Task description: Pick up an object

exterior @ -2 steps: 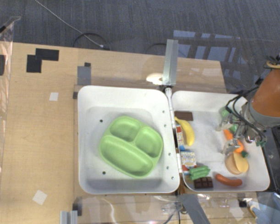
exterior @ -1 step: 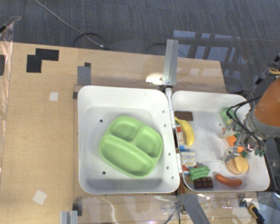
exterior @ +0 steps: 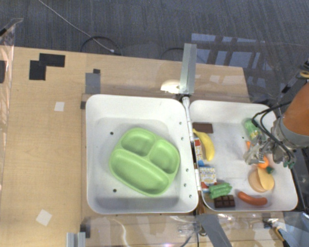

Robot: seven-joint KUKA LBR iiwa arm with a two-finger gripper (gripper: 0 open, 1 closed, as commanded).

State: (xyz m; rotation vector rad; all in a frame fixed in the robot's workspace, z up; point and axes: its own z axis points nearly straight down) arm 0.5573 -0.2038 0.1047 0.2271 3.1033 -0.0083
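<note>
Camera view, left to right: light wood desk (exterior: 42,157) with black tape marks at its far left corner. Left bin (exterior: 95,143) holds one green divided plate (exterior: 144,160), three compartments, lying flat and roughly centred. Metal divider post (exterior: 188,66) stands behind the seam between the bins. Right bin (exterior: 230,123): along its left wall a brown chocolate piece (exterior: 203,128), a banana (exterior: 206,144) just below it, then a small white printed packet (exterior: 207,174), a green item (exterior: 220,189) and a dark chocolate bar (exterior: 224,201) near the front edge. A red sausage (exterior: 252,199) lies at the front right. Tan round piece, bread-like (exterior: 260,180), sits just above the sausage. A green item (exterior: 250,127) lies near the back right, partly behind cables. Arm comes in from the right, orange band (exterior: 301,113) above the wrist, claw (exterior: 265,157) down low over the right side of the right bin, right over a small orange object (exterior: 263,163) and touching or nearly touching the tan piece. Claw opening: cannot tell, the view is too cluttered by cables and hardware. No object visibly between its tips.
</note>
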